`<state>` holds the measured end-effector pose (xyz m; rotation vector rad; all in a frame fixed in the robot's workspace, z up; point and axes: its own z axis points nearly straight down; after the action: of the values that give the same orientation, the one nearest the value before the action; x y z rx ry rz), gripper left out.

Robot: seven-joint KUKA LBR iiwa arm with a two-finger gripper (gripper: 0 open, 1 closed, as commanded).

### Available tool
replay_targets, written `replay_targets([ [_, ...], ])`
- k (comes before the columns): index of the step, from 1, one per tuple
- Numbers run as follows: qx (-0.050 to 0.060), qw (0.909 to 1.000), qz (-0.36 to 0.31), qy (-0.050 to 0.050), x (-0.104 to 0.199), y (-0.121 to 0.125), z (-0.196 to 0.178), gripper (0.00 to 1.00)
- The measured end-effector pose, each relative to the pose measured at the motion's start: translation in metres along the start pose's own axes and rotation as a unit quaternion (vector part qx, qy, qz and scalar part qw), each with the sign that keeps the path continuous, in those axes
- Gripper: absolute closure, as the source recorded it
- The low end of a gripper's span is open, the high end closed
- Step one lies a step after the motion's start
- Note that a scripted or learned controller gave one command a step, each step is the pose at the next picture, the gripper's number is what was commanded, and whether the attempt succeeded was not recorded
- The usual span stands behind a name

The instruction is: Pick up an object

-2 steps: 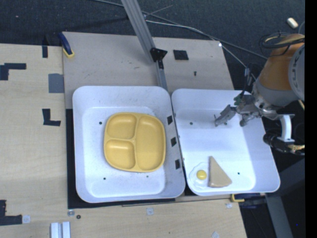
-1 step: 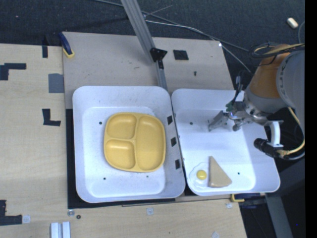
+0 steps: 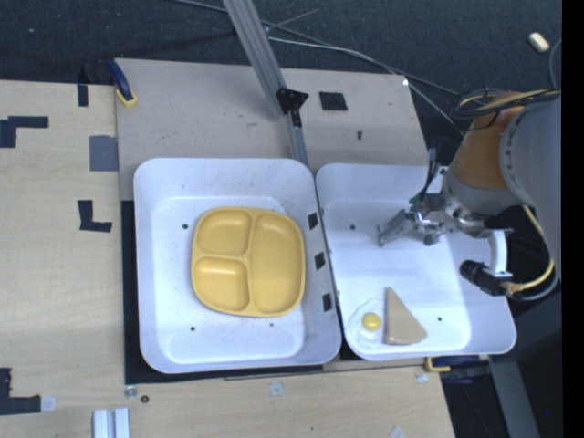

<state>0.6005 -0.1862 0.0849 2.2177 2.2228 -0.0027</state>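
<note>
In the right bin (image 3: 347, 190), near its front edge, lie a tan wedge-shaped piece (image 3: 400, 319) and, just left of it, a small white disc with a yellow centre like a toy fried egg (image 3: 368, 322). A yellow three-compartment plate (image 3: 247, 261) rests in the left bin (image 3: 155, 245). My gripper (image 3: 394, 233) hangs over the middle of the right bin, reaching in from the right, its grey fingers pointing left. It is well behind the wedge and the egg, and I see nothing held between its fingers.
A grey metal pole (image 3: 260, 44) slants down from the top to the gap between the bins. The arm's orange band (image 3: 479, 158) and black cables (image 3: 497, 281) overhang the right bin's right side. Bare wooden bench lies to the left.
</note>
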Motion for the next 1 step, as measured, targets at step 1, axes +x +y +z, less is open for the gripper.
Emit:
replay_targets([
  [1,-0.003,1.0,0.0,-0.001,-0.0004,0.0017,-0.013,1.0],
])
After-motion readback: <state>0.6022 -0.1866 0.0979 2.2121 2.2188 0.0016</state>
